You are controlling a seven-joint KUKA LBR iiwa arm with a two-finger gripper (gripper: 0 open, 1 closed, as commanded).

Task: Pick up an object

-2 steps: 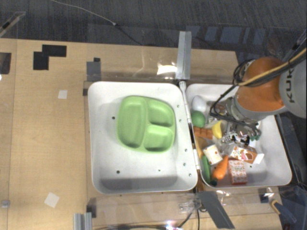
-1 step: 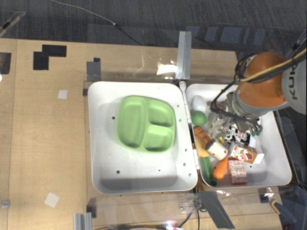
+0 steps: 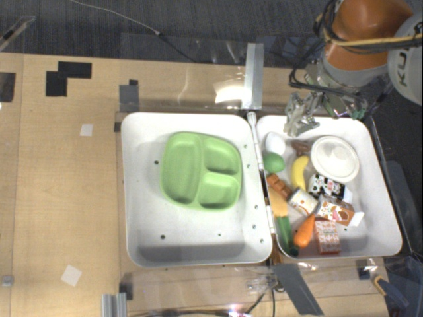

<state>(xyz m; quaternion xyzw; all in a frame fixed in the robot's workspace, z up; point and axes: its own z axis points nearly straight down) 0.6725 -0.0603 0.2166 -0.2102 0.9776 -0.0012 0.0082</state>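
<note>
From my station I log, nearest the camera and farthest from the tool (image 3: 301,119): a carrot (image 3: 305,230) and small cartons (image 3: 326,236) in the right bin (image 3: 383,197). Closer to the tool: a banana (image 3: 301,172), a white bowl (image 3: 334,158), a green ball (image 3: 273,162). Well to the tool's side, a green divided plate (image 3: 200,170) fills the left bin (image 3: 139,197). The tool hangs over the right bin's far edge, fingers apart, gripping nothing.
</note>
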